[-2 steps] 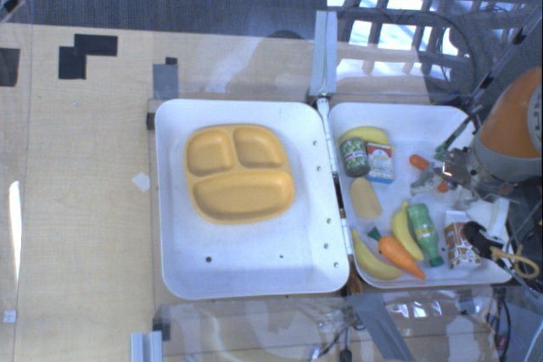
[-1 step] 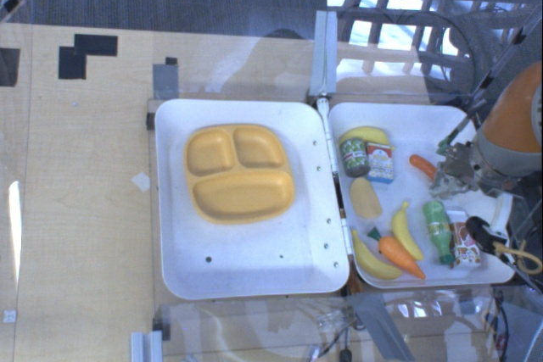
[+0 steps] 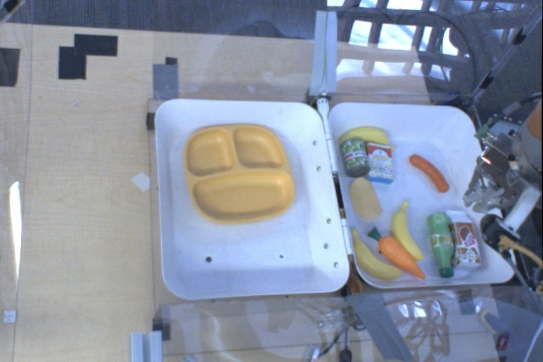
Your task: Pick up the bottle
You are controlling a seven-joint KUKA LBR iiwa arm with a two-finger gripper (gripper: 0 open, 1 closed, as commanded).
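Gripper (image 3: 490,192) parked at the right rim of the right bin (image 3: 458,121) — can't tell how its fingers stand.

The green bottle (image 3: 440,243) lies in that bin's near right corner, a bit left of and nearer than the gripper, not touching it. A small red-and-white carton (image 3: 467,243) sits just beside the bottle on the right. Going left there's a carrot (image 3: 399,256) and two bananas (image 3: 407,231) — and a pale potato (image 3: 366,198) above them. Farther back: a red sausage (image 3: 429,173), a green can (image 3: 354,157) and a little box (image 3: 381,163). The left bin (image 3: 170,208) holds a yellow divided tray (image 3: 240,172).
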